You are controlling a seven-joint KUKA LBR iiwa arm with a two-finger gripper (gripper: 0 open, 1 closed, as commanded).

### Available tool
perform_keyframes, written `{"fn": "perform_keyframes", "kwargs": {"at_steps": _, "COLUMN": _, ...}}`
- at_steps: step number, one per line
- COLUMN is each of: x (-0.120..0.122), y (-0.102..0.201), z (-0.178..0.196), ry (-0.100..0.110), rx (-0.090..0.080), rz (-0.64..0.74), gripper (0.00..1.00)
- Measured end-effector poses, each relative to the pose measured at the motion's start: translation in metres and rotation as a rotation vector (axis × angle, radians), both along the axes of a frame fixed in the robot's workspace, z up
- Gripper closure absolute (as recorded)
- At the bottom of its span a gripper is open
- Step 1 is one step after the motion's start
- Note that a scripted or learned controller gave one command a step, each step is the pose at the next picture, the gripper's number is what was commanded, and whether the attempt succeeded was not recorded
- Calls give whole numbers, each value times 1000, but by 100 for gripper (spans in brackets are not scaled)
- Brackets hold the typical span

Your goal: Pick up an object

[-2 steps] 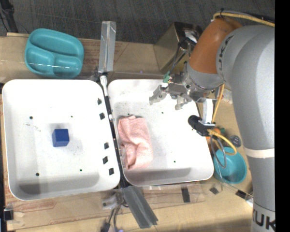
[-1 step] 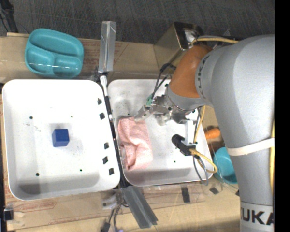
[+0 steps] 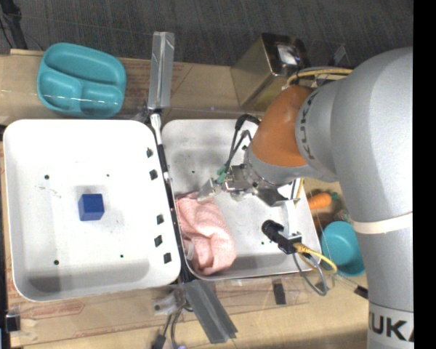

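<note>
A blue cube (image 3: 91, 206) rests alone on the floor of the left bin (image 3: 29, 187), left of its centre. A crumpled pink cloth (image 3: 203, 235) lies in the right bin (image 3: 196, 140), against its left wall and front corner. My gripper (image 3: 219, 185) hangs low in the right bin, just above the cloth's upper edge, under the orange wrist band. The arm hides much of that bin's right half.
A teal divided tray (image 3: 81, 78) sits on the bench behind the left bin. To the right of the right bin I see a blue bowl (image 3: 341, 246) and a small orange item (image 3: 320, 201). A metal divider (image 3: 160, 71) runs between the bins.
</note>
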State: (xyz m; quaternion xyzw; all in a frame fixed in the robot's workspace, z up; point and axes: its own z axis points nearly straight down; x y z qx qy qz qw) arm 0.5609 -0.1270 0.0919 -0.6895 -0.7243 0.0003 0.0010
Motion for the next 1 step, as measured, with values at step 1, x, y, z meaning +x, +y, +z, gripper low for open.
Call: {"fn": "perform_keyframes", "kwargs": {"at_steps": 1, "x": -58, "y": 20, "z": 1, "ry": -4, "rx": 0, "rz": 140, "gripper": 0}}
